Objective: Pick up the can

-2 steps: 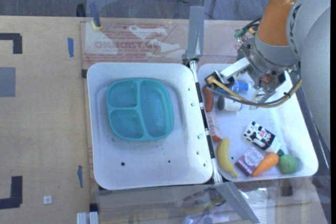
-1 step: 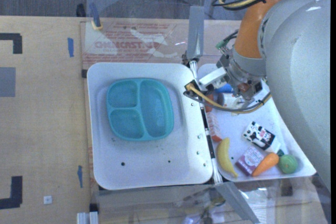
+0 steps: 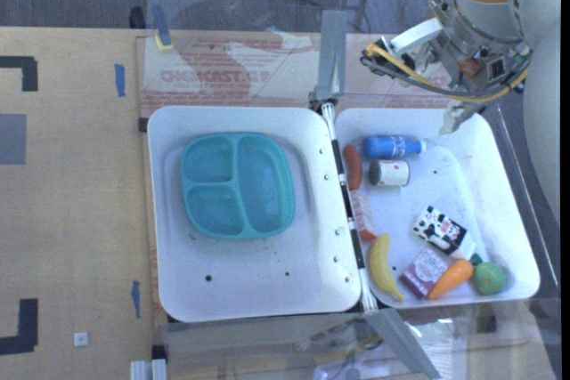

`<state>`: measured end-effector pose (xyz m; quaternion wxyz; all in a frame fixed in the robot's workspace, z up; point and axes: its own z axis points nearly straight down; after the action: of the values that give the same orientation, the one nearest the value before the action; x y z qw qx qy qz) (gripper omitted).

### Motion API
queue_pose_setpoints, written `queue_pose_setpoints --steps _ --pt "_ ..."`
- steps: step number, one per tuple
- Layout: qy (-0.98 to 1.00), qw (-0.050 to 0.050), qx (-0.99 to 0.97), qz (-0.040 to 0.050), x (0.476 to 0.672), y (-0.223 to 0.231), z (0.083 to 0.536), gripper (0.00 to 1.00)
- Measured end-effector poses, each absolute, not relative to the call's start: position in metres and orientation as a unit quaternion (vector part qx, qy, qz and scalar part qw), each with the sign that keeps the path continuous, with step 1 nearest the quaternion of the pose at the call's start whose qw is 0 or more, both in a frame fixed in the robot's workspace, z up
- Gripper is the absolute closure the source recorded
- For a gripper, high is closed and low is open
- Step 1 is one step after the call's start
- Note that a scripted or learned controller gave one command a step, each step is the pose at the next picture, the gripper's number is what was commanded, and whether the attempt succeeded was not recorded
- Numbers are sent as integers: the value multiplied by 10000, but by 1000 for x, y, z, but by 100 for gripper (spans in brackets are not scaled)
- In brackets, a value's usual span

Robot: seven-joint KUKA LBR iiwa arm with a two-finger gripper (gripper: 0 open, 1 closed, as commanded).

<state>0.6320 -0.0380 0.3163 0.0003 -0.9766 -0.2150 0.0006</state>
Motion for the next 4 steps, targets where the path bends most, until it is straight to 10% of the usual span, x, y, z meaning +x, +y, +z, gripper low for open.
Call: queue_pose_setpoints --steps 1,2,3,4 --pt "-1698 14 -9855 22 582 -12 185 0" --pt "-2703 2 -9628 1 599 36 209 0" --pt "-2083 3 -9781 3 619 -51 257 0" --pt "-1848 13 -9828 22 594 -6 184 0"
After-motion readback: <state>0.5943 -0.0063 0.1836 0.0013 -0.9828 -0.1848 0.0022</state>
